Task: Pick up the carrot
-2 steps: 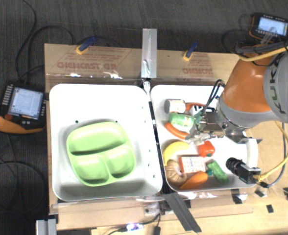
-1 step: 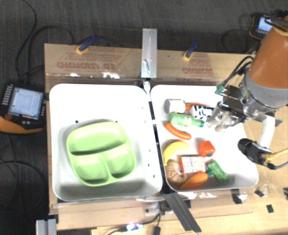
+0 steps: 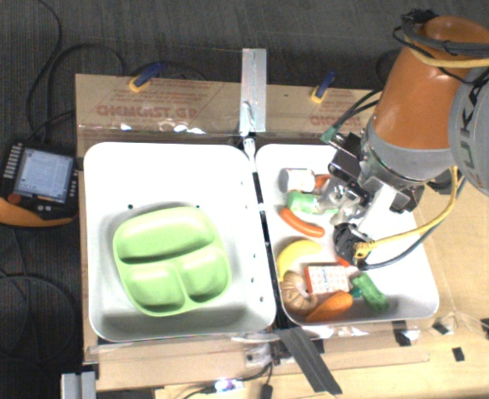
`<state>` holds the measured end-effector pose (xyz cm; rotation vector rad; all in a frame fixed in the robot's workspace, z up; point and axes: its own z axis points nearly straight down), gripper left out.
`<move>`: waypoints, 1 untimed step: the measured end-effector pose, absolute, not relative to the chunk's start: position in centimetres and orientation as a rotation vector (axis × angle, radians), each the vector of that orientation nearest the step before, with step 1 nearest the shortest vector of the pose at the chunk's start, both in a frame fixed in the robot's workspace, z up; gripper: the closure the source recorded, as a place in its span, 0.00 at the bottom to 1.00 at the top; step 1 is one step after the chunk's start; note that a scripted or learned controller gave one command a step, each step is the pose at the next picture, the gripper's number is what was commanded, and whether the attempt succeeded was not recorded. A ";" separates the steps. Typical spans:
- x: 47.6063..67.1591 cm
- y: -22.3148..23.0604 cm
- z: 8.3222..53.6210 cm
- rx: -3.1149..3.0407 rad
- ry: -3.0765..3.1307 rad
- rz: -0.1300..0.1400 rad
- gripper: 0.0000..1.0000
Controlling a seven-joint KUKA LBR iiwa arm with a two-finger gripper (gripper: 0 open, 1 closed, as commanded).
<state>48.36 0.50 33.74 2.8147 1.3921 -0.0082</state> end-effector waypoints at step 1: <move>48.4 3.4 43.4 2.485 1.918 -0.004 1.00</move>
